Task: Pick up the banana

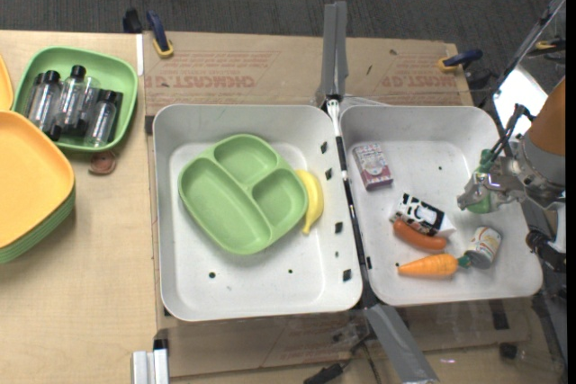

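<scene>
Hand (475, 193) at right bin's edge, grip unclear, banana (312, 200) tucked against green plate (239, 192).

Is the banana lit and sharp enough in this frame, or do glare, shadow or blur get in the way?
Camera view: lighting is even and soft, with no harsh glare on the white bins; the banana reads clearly yellow against the left bin, tucked along the green divided plate with only a faint shadow; the gripper at the right bin looks softer, its detail hard to resolve.
</scene>
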